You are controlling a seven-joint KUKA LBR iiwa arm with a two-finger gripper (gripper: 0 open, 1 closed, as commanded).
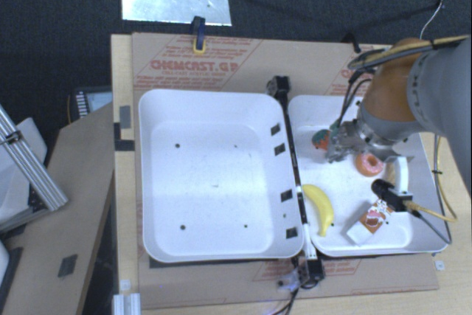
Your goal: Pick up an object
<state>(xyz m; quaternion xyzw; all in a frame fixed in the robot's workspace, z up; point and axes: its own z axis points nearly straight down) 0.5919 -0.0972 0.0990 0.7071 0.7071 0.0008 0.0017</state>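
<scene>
Arm point(413, 96) low over right bin point(310, 111); gripper point(341, 147) near small toy point(320, 137) at 9 o'clock, finger state unclear. Banana point(319, 207), doughnut point(369, 163) unlifted. Pick likely pending.

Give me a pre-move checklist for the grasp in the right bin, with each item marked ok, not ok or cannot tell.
1. Gripper is over the right bin, low near its far side: ok.
2. Something held between the fingers: cannot tell, the wrist hides them.
3. Nearest target, the small red and green object, lies just beside the gripper: ok.
4. Orange ring partly under the arm, crowding the descent: not ok.
5. Banana lies apart from the gripper, near the divider: ok.
6. Small printed box lies apart at the near side: ok.
</scene>
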